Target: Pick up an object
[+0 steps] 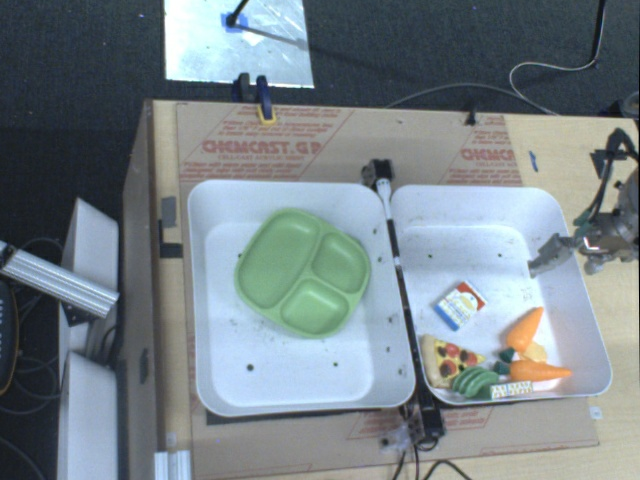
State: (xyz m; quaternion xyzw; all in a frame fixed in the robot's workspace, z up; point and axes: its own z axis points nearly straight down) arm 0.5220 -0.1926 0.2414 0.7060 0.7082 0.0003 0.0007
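Note:
The right bin holds a small white, blue and orange box near its middle. Along its front edge lie a toy pizza slice, a green toy vegetable and two orange carrots. My gripper reaches in from the right and hovers over the bin's right side. It is up and to the right of the box, apart from every object, with nothing seen in it.
A green divided plate lies in the left bin. A black divider with a clamp runs between the bins. Cables hang beside the arm at the right edge. The cardboard bench top surrounds both bins.

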